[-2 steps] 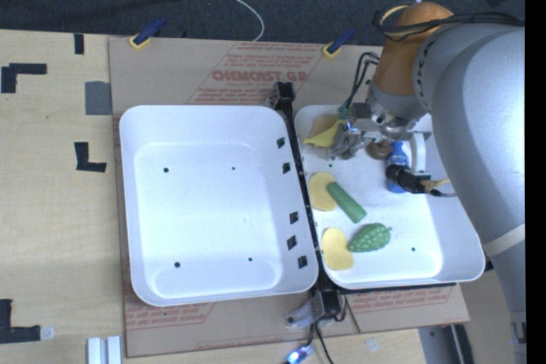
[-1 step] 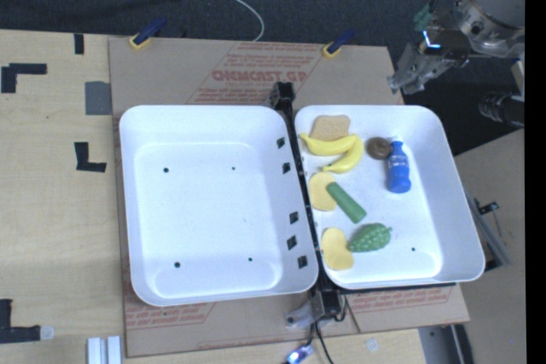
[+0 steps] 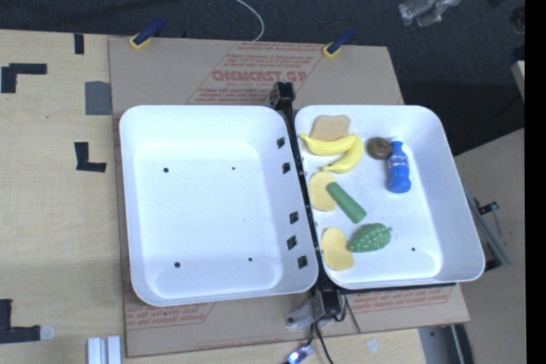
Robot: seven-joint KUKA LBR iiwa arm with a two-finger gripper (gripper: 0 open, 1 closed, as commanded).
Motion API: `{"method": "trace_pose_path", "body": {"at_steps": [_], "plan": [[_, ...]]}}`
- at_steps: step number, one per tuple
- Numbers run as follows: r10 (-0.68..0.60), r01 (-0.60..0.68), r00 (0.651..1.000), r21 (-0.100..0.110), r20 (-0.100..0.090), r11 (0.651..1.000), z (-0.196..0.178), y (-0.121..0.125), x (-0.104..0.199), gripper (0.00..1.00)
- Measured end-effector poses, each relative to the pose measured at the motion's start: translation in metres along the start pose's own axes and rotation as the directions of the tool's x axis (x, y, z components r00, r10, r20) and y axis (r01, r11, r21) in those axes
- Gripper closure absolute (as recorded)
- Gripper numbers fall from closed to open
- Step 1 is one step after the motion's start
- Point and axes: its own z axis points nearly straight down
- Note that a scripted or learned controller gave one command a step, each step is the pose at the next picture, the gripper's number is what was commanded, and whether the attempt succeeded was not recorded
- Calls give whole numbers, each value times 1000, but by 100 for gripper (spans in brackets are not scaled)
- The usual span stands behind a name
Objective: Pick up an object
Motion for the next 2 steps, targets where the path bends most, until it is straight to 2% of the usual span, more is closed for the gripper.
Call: {"method": "trace_pose_path", "body": {"at_steps": [1, 2], "plan": [[6, -6, 1000, 36, 0, 999, 228, -24, 12, 100], [2, -2, 1000, -1, 0, 1000, 68, 14, 33, 100]]}}
